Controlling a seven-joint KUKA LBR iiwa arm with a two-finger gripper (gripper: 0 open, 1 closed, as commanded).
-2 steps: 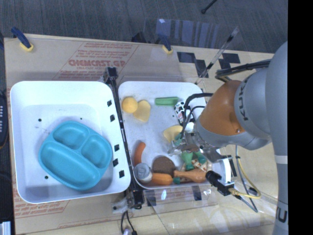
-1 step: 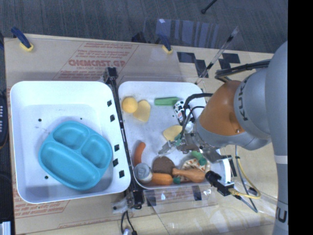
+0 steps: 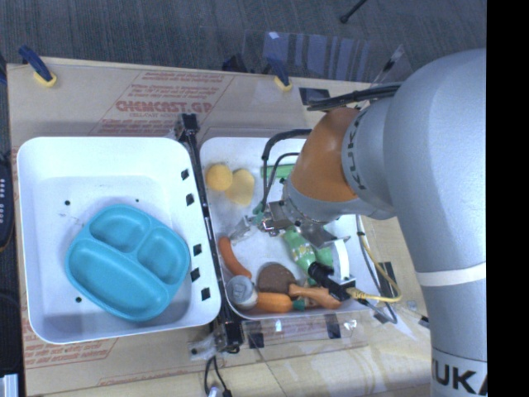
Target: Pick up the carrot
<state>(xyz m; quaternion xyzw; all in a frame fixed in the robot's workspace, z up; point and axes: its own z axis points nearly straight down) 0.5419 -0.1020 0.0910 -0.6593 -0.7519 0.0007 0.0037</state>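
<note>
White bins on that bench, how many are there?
2. The left bin holds a blue divided plate; the right bin beside it holds toy food, partly covered by the arm.

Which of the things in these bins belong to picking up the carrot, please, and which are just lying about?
For the job:
- orange tapered carrot, near edge of the right white bin
- grey arm's gripper

Lying about:
- blue divided plastic tray, left bin
- two pale yellow rounded pieces
- brown rounded lump
- green item
</note>
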